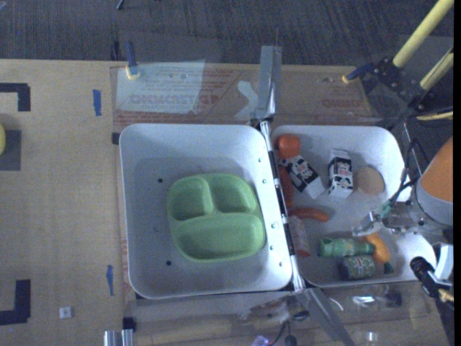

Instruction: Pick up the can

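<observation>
In the camera view, on the right side of the bench, the right-hand white bin [395, 144] crowded with small things. Near its front wall, the can [358, 267] – dark, with a greenish label, lying on its side. Just behind it and almost touching, a green bottle [343, 247], also lying down, with a small orange piece [381, 250] at the bottle's right end. Further back, a red sausage-like item [310, 213] lying crosswise near the middle. Beyond that, two small cartons with black-and-white patches: one tilted [303, 173], the other [340, 174] just right of it, well apart from the can. Beside the second carton, a tan rounded object [370, 181]. At the back left corner, an orange lump [289, 145], with a long orange shape [287, 187] running forward along the left wall. Reaching in from the right, the grey arm with its orange band [441, 170], and at its end the gripper [372, 225] – poised over the bin behind the bottle and the orange piece, near the can but not on it, nothing visibly held; open or closed, impossible to tell at this slant. In the left-hand white bin [137, 193], a green divided plate [216, 218] lying flat near the middle. Under both bins, the tan bench [57, 207], marked with blue tape and black corners.
</observation>
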{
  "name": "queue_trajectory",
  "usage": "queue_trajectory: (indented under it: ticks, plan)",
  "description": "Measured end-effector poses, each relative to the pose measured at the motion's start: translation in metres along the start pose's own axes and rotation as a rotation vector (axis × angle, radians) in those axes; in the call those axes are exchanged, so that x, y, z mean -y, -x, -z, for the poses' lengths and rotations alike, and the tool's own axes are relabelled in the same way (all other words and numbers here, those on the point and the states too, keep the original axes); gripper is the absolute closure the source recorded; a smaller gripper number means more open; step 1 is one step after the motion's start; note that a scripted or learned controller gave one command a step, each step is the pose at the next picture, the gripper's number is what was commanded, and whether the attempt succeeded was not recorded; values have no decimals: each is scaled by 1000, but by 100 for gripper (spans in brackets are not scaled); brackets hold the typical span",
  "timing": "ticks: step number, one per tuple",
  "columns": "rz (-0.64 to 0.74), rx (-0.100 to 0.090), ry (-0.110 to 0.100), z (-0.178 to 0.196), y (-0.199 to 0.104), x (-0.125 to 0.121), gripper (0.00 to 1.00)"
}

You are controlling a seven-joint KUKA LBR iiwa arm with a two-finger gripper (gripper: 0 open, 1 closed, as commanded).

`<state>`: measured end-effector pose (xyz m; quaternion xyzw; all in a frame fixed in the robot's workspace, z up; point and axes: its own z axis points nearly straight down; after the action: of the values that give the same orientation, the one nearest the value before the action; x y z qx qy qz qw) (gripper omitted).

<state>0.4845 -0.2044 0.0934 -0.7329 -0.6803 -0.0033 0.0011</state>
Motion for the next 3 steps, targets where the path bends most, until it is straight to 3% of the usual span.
queue_trajectory:
  ticks: [1,2,3]
  plan:
    - [95,4,-3,-8,-3,-5,0]
    - [118,-12,1,-6,7,-2,0]
    - [145,-12,0,-6,7,-2,0]
